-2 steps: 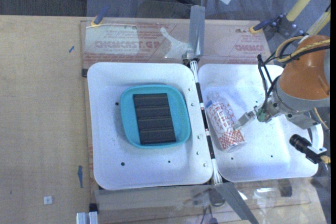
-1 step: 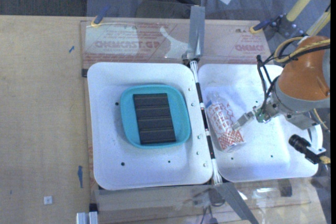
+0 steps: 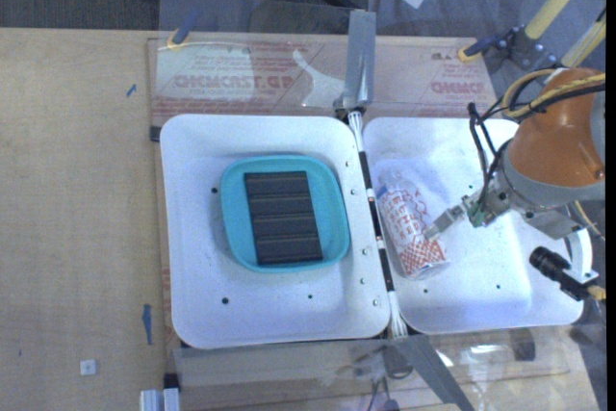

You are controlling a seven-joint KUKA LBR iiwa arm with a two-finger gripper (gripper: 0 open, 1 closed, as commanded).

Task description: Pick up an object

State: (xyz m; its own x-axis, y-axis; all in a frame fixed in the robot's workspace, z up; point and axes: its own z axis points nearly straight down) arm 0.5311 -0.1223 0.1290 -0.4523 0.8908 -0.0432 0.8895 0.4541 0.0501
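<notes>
We are working in the right bin (image 3: 500, 298), where a clear bag with red-and-white print (image 3: 412, 228) lies along the bin's left wall, its long axis running from far to near. The gripper (image 3: 452, 219) sits low at the bag's right edge, touching it or just beside it; whether it is parted or closed we cannot tell from this slanted view, and nothing shows as held. The left bin (image 3: 192, 303) carries a teal tray (image 3: 236, 241) with a dark ribbed block (image 3: 282, 218) on it, well apart from the arm.

To do this well, we should treat the bag as soft and slippery: centre over its fuller middle, not the loose edge, and press down enough to gather the film. The bin wall just left of the bag leaves little room on that side, so we would approach square across the bag's narrow width and lift straight up slowly.
</notes>
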